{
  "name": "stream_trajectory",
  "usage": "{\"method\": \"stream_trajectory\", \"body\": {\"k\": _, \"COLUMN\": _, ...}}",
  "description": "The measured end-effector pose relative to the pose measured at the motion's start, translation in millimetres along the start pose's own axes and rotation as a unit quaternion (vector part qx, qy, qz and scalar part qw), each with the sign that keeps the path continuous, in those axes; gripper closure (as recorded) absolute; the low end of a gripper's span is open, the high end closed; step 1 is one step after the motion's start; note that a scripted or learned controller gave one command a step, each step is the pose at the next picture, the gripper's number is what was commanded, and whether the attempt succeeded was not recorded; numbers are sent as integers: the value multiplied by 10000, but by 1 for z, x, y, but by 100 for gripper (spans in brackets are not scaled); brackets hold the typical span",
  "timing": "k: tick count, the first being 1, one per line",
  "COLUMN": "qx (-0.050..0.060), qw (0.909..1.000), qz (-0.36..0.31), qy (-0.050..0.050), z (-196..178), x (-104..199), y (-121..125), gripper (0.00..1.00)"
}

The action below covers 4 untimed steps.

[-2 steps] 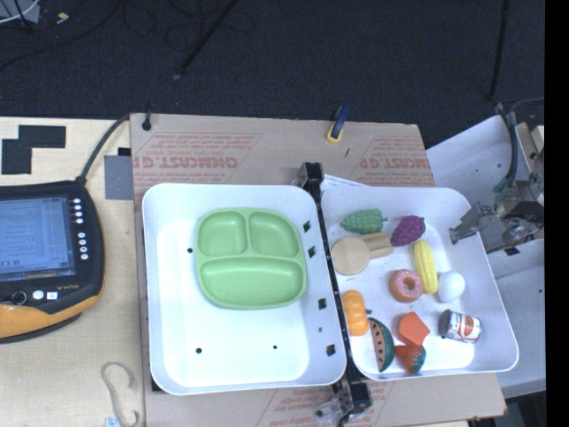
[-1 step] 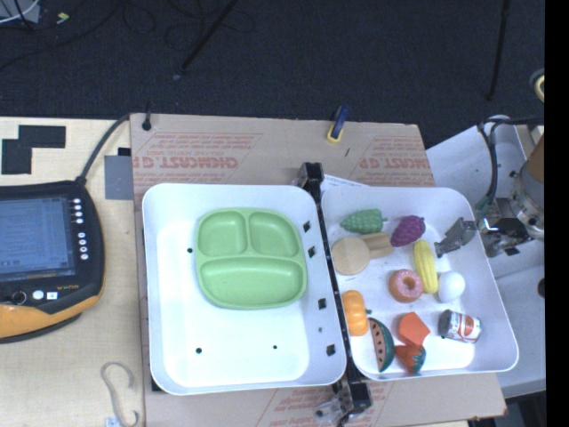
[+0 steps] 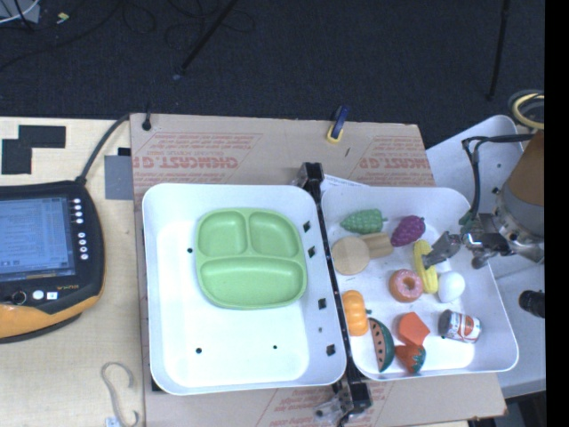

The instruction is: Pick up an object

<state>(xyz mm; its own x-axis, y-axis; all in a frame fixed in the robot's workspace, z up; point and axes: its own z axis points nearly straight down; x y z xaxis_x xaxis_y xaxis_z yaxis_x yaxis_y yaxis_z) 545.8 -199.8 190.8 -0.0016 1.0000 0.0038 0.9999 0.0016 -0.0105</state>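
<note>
**Q:** Nearest the camera, what lies at the bottom?

**A:** Two shallow white bins sit side by side on the counter (image 3: 53, 363). The left bin (image 3: 178, 345) holds a green divided plate (image 3: 250, 259). The right bin (image 3: 498, 345) holds toy food: a watermelon slice (image 3: 382, 343), an orange block (image 3: 412, 327), a small can (image 3: 460, 326), a white egg (image 3: 452, 286), a pink doughnut (image 3: 406, 285), a banana (image 3: 428, 268), purple grapes (image 3: 407, 230), and a green knobbly piece (image 3: 362, 221).

**Q:** What is hard to make out?

**A:** The arm (image 3: 532, 185) is cut off at the right edge. A red piece below the orange block is partly hidden.

**Q:** And the hand?

**A:** The hand (image 3: 471, 243) hangs over the right bin's far right side, just above the egg and beside the banana. Its fingers look slightly apart, with nothing between them. Whether a fingertip touches the banana is unclear.
</note>
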Motion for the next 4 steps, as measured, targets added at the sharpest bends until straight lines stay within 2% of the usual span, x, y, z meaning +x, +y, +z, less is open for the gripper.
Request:
{"method": "stream_trajectory", "body": {"k": 1, "qx": 4, "qw": 10000, "qz": 2, "qy": 3, "z": 54, "x": -4, "y": -9, "gripper": 0}}
{"method": "stream_trajectory", "body": {"k": 2, "qx": -130, "qw": 9999, "qz": 9, "qy": -66, "z": 66, "x": -9, "y": -3, "gripper": 0}}
{"method": "stream_trajectory", "body": {"k": 3, "qx": -96, "qw": 9999, "qz": 31, "qy": -38, "z": 61, "x": -9, "y": -4, "gripper": 100}}
{"method": "stream_trajectory", "body": {"k": 4, "qx": -46, "qw": 10000, "qz": 19, "qy": -16, "z": 8, "x": -8, "y": -14, "gripper": 100}}
